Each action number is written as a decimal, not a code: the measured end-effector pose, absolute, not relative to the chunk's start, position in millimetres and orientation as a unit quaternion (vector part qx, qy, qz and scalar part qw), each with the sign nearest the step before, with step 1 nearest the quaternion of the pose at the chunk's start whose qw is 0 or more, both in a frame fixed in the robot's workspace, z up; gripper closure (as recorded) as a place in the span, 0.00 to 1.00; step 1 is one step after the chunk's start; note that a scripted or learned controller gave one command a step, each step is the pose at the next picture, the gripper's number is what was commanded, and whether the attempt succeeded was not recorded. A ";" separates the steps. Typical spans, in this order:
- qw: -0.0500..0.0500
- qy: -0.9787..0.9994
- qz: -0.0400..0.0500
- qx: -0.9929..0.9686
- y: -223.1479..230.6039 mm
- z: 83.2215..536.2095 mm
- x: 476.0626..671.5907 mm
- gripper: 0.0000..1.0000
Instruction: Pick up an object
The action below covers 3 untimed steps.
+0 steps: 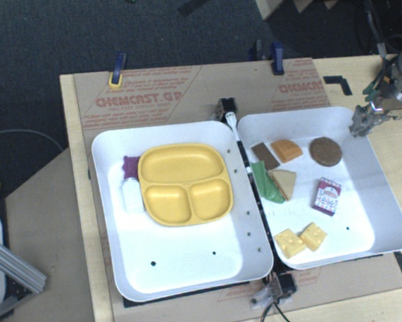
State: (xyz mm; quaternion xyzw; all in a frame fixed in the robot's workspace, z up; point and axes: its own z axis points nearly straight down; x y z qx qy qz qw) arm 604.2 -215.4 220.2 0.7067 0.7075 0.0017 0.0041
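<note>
Overhead slanted view of the desk (180, 88), a cardboard-covered surface printed with red lettering and carrying two shallow white bins side by side.

Left bin (115, 221): a yellow compartment tray (185, 183) with one long section above and two smaller sections below lies flat in the upper half. Just beside its left edge, a purple item (131, 165) sits above a small white bottle (131, 196); both appear to touch the tray's rim.

Right bin (381, 196): a loose group of candidate objects for picking. Nearest the divider, a green strip (267, 184) lies lengthwise, with a brown rectangular piece (265, 155) at its upper end and a tan wedge (285, 181) touching its right side. An orange block (286, 150) rests just right of the brown piece. Farther right, a round brown disc (325, 152) lies apart from the others near the back of the bin. Below it, a small maroon-and-white packet (327, 197) sits tilted. Near the front wall, two pale yellow cubes (300, 240) lie touching one another.

Right edge: the tool (364, 121) hangs above the upper right rim of the right bin, well apart from every object. Its fingers are too small and blurred to judge; whether they stand wide or narrow cannot be told. Nothing is visible between them.
</note>
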 end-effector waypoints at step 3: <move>-0.002 0.709 0.000 0.705 -58.7 223.9 582.2 1.00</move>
